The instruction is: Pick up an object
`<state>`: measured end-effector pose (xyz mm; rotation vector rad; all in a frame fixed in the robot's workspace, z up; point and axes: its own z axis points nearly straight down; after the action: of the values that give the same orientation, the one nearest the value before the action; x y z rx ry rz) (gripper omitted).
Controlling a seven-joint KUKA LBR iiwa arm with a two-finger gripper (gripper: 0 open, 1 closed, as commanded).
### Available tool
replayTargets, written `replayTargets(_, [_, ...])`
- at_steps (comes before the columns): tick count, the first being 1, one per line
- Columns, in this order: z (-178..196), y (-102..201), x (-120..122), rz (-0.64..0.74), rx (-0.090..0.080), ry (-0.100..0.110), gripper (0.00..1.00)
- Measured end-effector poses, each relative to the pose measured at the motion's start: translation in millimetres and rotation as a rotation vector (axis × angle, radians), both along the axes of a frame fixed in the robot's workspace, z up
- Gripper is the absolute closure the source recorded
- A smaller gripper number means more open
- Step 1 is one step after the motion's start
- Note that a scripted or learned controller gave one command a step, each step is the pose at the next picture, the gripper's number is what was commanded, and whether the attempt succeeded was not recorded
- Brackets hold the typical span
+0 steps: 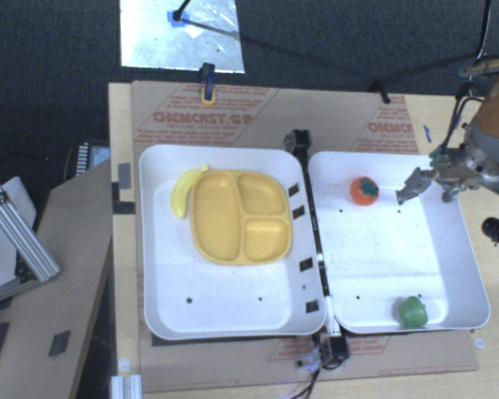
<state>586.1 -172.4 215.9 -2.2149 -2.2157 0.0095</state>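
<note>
Two shallow white bins sit side by side on a brown board, the left bin (154,306) and the right bin (466,298) meeting along a dark centre seam.

Camera view, left bin: a yellow divided plate (237,216) lies in the upper middle of the bin floor, three compartments visible, one long on the left and two smaller on the right. A yellow banana (181,191) lies just beside the plate's upper left edge, touching or nearly touching it; contact not resolvable at this angle.

Camera view, right bin: an orange-red tomato-like object (364,189) with a green top sits near the upper left corner, apart from the walls. A green object (412,311), rounded, rests near the lower right part of the floor, close to the front wall. The two are well apart.

Camera view, arm: the grey arm enters from the right with its orange band at the frame edge. The gripper (409,191) hangs over the upper right part of the right bin, pointing left toward the tomato-like object, near it but not touching. Finger spacing cannot be told; nothing is seen held.
</note>
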Motion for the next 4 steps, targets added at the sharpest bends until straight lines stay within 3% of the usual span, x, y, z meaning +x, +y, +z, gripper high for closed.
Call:
replayTargets(1, [7, 0, 3, 0.003, -0.002, -0.011, 0.0])
replayTargets(4, [-134, -1, 16, 0.001, -0.002, -0.009, 0.0])
